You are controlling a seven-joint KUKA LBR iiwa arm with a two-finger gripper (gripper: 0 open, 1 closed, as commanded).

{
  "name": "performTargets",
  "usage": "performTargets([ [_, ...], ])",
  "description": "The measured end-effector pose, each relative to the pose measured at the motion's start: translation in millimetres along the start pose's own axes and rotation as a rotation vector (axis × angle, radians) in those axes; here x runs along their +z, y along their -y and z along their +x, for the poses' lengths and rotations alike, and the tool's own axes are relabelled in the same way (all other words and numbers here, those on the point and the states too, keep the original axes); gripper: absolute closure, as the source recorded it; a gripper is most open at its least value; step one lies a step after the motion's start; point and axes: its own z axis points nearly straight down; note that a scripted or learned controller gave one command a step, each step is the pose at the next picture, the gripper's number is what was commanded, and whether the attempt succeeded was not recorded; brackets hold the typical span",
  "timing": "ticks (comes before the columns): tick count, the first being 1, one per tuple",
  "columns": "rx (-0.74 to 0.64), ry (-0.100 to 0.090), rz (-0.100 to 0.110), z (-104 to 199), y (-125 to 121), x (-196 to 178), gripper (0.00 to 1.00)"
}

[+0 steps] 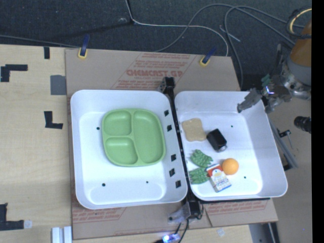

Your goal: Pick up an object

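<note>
Two shallow white bins sit side by side on a sheet of brown cardboard point(152, 70) that covers the wooden table point(30, 135). The left bin point(83, 151) has just one thing in it: a light green divided plate point(134, 137) with three compartments, lying flat more or less in the middle.

The right bin point(253, 140) is where the small stuff is, all bunched toward its left and lower part. Up top is a tan, roughly square piece that looks like a slice of toast point(193, 129), near the divider between the bins. Just to its right and slightly lower is a small black block point(216, 139), tilted a bit. Below those are two green leafy-looking pieces point(200, 158), one above the other, hugging the left wall. To their right is an orange ball point(230, 166), looks like a toy orange, and right up against it on the lower left is a little white carton point(219, 180) with red and green on the label, lying on its side.

The arm comes in from the right, and the hand point(251, 101) is up over the top right corner of the right bin, well apart from all of the objects. A dark finger points out to the left over the bin's rim, but honestly I can't tell whether the fingers are spread or pressed together, it's too small and murky there. Nothing visible between them.

Some cables point(212, 19) loop across the dark floor behind the table, and two yellow and blue clamps point(82, 50) pin the cardboard's far edge.
</note>
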Motion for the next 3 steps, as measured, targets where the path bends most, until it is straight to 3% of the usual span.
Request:
performTargets([
  [1, -0.004, 0.003, -0.013, 0.8, -2.2, -8.8, 0.0],
  [3, -0.005, 0.003, -0.007, 15.5, -4.2, 113.3, 0.0],
])
